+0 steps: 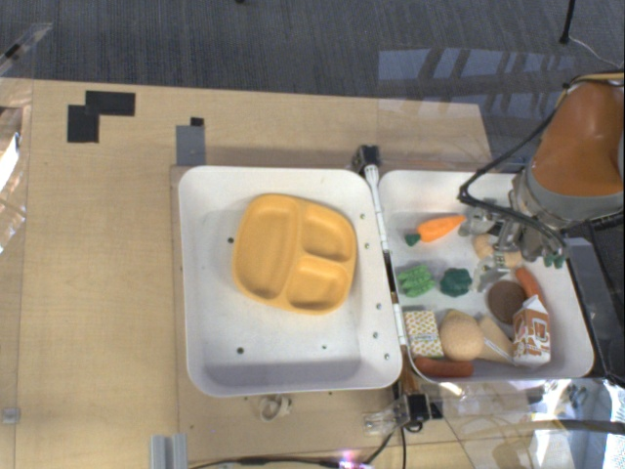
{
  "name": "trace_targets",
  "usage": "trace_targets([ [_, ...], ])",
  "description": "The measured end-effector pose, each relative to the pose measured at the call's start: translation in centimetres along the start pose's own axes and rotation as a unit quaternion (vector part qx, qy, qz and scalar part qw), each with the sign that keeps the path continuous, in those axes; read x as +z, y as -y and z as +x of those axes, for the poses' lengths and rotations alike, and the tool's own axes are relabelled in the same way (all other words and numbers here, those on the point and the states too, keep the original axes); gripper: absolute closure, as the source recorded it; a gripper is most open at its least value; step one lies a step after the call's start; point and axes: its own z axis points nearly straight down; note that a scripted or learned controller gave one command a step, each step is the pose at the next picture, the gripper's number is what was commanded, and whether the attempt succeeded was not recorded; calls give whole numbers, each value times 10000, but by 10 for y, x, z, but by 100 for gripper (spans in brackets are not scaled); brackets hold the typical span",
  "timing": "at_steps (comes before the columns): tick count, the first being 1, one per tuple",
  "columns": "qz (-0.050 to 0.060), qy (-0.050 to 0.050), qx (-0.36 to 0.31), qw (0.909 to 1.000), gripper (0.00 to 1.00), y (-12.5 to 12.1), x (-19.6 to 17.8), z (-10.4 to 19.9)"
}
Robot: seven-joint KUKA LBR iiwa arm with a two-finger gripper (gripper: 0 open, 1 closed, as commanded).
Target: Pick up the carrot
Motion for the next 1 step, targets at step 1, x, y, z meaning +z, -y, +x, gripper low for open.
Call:
trace_targets([
  [1,10,86,1793,9838,0,26,63,-67],
])
